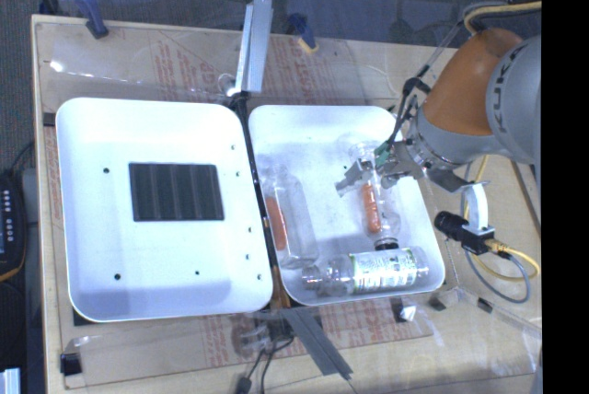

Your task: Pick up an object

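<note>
pincer in right bin | orange tube just below it

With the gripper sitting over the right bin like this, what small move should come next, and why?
Probably a short descent straight down. The gripper hangs just above the clear bottle with an orange core in the right bin, and nothing shows between its fingers. The labelled bottle lies apart, along the near wall.

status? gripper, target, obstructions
Gripper low in the right white bin, over a clear plastic bottle with orange contents. Nothing seen gripped. Similar clear bottle at left wall; clear bottle with a label along front wall.
</note>
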### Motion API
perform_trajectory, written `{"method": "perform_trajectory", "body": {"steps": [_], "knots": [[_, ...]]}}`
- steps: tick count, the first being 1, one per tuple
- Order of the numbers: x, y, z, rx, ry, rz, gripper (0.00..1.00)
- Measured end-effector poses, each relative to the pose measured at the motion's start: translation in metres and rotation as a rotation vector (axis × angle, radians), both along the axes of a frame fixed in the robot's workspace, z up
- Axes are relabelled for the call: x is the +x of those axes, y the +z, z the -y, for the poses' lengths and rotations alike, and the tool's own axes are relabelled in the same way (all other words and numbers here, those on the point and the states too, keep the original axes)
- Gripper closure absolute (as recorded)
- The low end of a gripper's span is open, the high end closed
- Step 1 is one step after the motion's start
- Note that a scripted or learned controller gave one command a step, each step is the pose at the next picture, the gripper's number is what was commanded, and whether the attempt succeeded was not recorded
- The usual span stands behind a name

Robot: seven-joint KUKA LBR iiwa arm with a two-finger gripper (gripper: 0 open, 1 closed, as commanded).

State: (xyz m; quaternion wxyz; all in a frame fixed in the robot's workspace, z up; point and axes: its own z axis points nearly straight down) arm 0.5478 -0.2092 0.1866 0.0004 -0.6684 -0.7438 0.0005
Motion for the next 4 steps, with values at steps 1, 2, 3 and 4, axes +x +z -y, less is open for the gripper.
{"method": "perform_trajectory", "body": {"steps": [1, 2, 3, 4], "knots": [[0.011, -0.087, -0.003, 0.003, 0.069, -0.005, 0.00], [-0.006, 0.012, 0.002, 0.000, 0.120, 0.001, 0.00], [0.040, -0.021, 0.001, 0.001, 0.157, -0.002, 0.00], [0.003, -0.043, 0.000, 0.001, 0.088, -0.003, 0.00]]}}
